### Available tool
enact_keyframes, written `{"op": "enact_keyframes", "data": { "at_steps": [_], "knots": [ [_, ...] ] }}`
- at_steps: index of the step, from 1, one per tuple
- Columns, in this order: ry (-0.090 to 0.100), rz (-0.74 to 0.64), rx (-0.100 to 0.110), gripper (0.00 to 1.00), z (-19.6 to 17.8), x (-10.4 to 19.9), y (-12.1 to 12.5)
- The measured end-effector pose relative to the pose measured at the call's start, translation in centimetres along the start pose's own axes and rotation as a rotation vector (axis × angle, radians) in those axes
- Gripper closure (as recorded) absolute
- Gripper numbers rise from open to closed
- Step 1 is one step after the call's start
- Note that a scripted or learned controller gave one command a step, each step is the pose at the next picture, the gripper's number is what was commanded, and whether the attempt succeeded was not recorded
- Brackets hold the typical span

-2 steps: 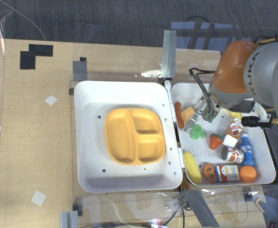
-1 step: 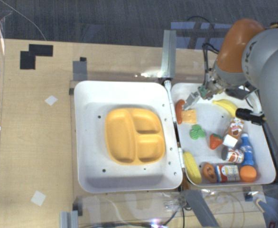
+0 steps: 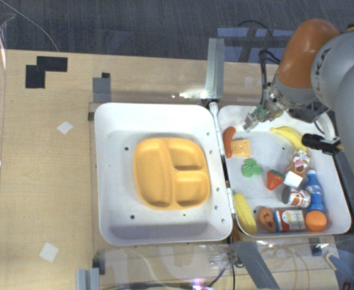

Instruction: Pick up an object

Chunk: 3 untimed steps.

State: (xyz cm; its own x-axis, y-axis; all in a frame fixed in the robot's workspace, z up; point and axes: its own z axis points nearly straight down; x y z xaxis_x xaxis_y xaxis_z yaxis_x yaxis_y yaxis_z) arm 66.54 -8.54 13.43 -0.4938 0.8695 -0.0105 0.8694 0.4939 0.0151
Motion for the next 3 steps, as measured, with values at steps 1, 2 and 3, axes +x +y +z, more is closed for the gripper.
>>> {"op": "enact_keyframes", "data": {
  "at_steps": [1,2,3],
  "knots": [
    [0.001,0.000,0.001,0.00,0.1,0.0,0.0],
    [0.004,-0.355,0.003,0.00,-5.5,1.2,1.5],
    [0.008,-0.225,0.007,0.00,-5.9,2.3,0.0]
  ]
}}
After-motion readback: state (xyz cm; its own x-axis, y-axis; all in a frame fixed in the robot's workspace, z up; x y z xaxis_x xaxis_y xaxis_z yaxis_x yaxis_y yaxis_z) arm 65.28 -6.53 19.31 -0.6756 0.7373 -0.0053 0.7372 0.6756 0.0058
